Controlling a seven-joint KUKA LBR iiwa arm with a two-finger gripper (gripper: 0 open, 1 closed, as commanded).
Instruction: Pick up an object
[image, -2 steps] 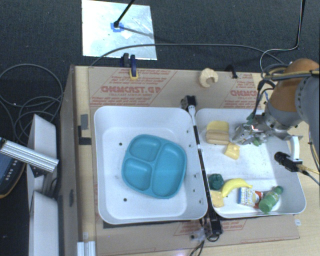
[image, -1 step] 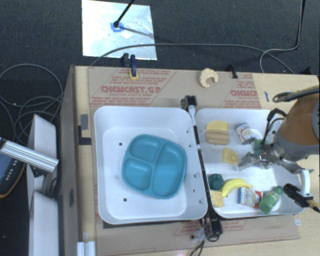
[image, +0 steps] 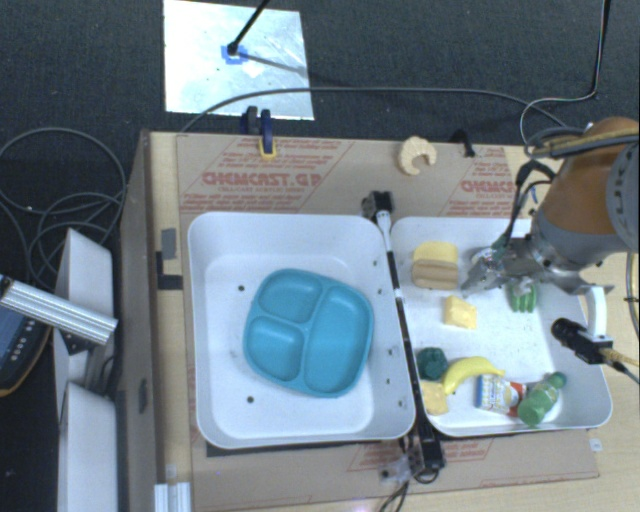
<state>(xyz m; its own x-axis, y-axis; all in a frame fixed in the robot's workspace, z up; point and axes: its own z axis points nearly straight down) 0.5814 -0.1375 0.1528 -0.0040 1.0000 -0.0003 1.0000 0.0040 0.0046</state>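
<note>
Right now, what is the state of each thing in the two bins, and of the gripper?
Blue divided plate: flat in left bin, nothing on it.
Sandwich: in right bin, beside the gripper.
Cheese wedge: lying free.
Banana: lying free.
Green bottle: on its side.
Gripper: low over the right bin, holding nothing that I can see.

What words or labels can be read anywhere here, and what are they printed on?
"CHEMCAST GP", in red, on the brown board under the bins; it repeats at the right, partly cut off.
Smaller red print beside it: too blurred to read.
Label on the small packet in the right bin: too small to read.
</note>
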